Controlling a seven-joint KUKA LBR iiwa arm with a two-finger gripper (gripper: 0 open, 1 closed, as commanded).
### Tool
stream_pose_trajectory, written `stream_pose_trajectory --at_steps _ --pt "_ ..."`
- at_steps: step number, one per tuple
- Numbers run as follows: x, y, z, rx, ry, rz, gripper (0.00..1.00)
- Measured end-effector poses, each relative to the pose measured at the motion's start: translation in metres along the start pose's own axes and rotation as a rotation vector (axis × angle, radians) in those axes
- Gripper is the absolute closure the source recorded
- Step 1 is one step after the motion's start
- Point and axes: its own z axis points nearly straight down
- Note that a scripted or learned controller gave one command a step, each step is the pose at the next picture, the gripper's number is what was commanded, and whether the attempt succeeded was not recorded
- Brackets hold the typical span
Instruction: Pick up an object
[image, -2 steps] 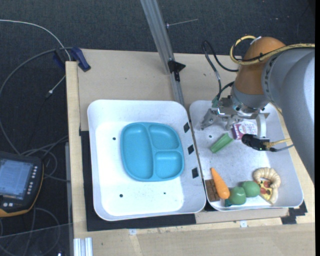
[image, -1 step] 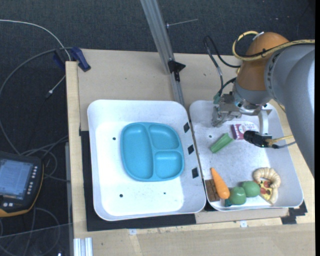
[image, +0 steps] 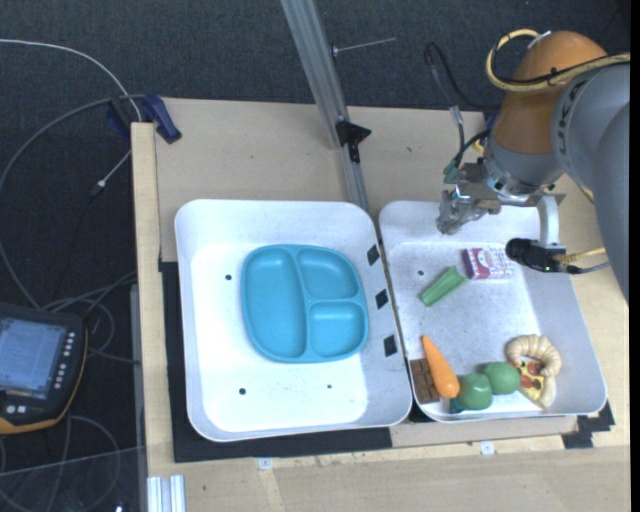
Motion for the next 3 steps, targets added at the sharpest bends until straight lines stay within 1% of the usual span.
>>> stream_pose_trajectory --at_steps 1,2,3 --pt "0.002 0.004 -0.045 -0.001 0.000 -0.001 1.00" --pt "0.002 0.005 -0.074 0.000 0.000 -0.001 1.00" --pt "0.052 -0.033 -0.075 0.010 0.004 -0.004 1.00"
